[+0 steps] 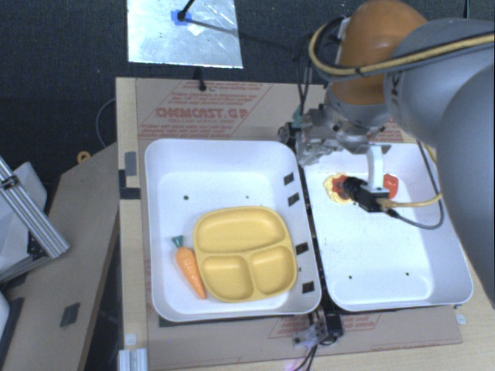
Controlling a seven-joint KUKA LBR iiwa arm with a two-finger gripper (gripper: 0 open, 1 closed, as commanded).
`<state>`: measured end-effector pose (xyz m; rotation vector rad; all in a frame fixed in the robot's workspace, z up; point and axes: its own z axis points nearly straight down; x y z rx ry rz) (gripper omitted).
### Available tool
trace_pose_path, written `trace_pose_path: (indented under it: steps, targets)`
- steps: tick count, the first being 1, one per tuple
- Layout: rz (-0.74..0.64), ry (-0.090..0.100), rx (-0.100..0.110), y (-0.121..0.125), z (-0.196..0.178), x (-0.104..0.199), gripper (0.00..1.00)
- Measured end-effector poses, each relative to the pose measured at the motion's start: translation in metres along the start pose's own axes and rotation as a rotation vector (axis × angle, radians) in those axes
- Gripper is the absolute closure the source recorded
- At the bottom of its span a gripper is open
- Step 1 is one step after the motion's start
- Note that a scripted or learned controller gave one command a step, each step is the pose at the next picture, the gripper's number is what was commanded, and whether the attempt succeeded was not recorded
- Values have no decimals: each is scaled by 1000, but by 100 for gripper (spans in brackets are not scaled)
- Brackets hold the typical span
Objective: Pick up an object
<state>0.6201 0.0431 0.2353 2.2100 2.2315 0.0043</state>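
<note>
Closest to you, the yellow plate and the carrot lie in the left bin; leave them be. Your end effector hangs over the right bin, near its back left corner, and you cannot tell whether it is released or clenched. Just beside it lies a small yellow-and-red toy. Centre over that toy before descending, and keep clear of the bin wall.

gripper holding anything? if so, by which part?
Cannot tell: the gripper hangs over the right bin near a yellow-and-red object; no hold is visible.
</note>
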Motion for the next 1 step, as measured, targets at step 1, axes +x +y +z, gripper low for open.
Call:
trace_pose_path:
  steps: [1]
  targets:
    - [-1, 1, -2, 12, -7, 53, 100]
